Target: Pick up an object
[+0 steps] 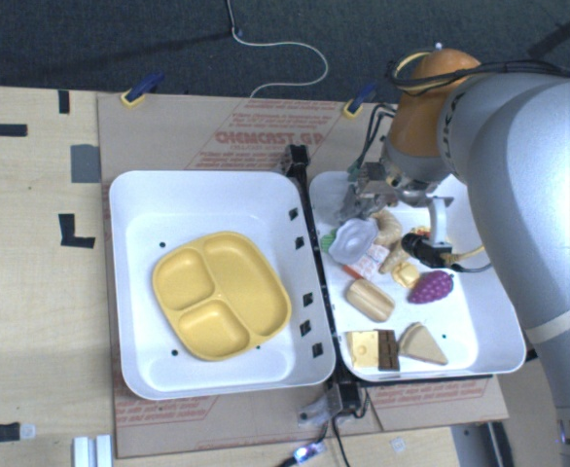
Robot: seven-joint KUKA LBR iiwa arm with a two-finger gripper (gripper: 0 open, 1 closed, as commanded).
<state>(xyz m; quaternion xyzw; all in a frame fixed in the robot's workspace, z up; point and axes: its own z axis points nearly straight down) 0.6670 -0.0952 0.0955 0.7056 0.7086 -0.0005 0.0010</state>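
I see the gripper (371,195) low at the right bin's (489,343) 11 o'clock corner; whether it is open or closed I cannot tell. A clear cup (351,240) lies just beside it at 6 o'clock. Grapes (431,286), bread (370,299) and cheese (423,343) lie further toward 5 o'clock. A yellow tray (221,294) sits in the left bin (139,202).

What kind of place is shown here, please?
Probably a robotics lab bench for picking trials: two white bins on taped cardboard, toy food such as purple grapes beside a yellow divided plate, and a grey arm above.
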